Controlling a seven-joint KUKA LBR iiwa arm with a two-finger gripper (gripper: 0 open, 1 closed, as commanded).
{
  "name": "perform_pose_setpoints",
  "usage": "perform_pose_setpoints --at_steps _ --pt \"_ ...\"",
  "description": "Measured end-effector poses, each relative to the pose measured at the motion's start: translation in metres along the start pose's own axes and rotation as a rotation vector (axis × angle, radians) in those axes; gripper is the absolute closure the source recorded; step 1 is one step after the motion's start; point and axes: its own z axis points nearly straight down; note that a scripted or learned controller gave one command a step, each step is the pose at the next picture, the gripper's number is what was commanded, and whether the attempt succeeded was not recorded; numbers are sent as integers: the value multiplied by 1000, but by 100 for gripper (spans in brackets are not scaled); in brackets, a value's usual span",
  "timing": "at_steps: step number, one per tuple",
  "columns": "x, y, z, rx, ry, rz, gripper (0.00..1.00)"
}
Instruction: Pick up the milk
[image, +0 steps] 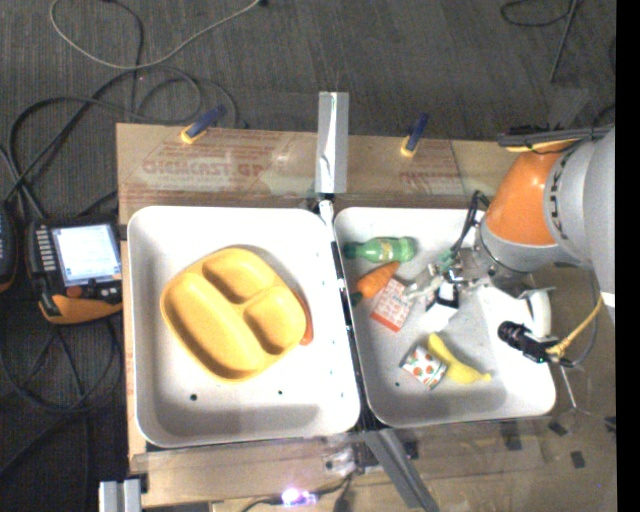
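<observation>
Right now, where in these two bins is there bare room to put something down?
Left bin: bare floor along the front edge and in the corners around the yellow tray. Right bin: crowded in the middle with bottle, carrot, carton, banana and gripper; bare front-left corner.

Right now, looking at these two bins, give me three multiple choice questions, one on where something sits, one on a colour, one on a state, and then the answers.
1. Which bin holds the yellow divided tray?
A. the left bin
B. the right bin
C. neither, it lies on the floor

2. What colour is the bottle at the back of the right bin?
A. blue
B. green
C. black

3. How does the banana lie?
A. held in the air by the arm
B. resting on the yellow divided tray
C. on the right bin's floor, beside a small carton

Answers: 1 A, the tray takes up much of the left bin. 2 B, its body shows green. 3 C, it lies flat next to the carton.
</observation>
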Motion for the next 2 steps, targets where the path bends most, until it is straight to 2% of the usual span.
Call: perform_pose_setpoints --at_steps 1,2 --pt "2 2 -11 -2 3 -2 100" --pt "64 67 -99 31 6 138 100"
